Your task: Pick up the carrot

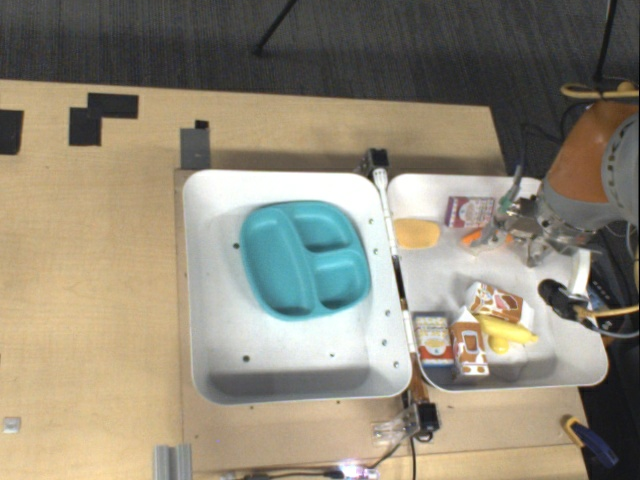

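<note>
Tan bench (90, 298); two white bins (205, 298); dark carpet (400, 28) behind

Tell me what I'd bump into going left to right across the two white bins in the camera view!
Teal divided plate → yellowish bread-like piece → purple packet → orange carrot → the arm's tool by the carrot.

You see two white bins (215, 298); the left one carries a teal divided tray (303, 258). In the right bin, the carrot (473, 236) is orange, the bread roll (417, 233) pale yellow-orange, the banana (503, 332) bright yellow, and the small packet (469, 211) purple and white. The arm (590, 158) is grey with an orange band.
</note>
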`<state>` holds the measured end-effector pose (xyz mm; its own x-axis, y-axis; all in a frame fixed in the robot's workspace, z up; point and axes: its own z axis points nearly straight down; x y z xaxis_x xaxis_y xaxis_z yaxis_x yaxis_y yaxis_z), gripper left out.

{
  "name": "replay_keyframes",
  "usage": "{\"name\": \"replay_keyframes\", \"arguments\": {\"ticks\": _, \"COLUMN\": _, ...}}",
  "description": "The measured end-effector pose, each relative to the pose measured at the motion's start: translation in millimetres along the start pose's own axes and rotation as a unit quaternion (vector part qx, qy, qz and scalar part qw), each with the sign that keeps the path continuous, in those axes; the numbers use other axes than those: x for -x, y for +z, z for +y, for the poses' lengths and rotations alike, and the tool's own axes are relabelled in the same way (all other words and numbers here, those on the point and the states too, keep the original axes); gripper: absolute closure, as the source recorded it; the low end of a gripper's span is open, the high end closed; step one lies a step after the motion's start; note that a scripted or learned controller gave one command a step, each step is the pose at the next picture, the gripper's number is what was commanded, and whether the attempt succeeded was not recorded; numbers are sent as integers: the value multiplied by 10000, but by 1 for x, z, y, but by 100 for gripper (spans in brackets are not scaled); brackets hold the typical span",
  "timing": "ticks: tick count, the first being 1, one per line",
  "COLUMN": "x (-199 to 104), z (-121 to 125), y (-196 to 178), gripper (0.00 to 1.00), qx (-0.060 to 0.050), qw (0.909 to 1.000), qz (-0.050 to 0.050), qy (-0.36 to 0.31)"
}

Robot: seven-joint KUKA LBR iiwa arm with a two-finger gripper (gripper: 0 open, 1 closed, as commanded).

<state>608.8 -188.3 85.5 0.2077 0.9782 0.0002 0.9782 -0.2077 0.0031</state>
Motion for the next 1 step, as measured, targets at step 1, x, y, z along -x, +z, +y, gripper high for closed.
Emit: {"name": "replay_keyframes", "arguments": {"ticks": 1, "x": -31, "z": 40, "y": 0, "gripper": 0, "qx": -63, "qw": 9976, "qz": -11, "qy": 696}}
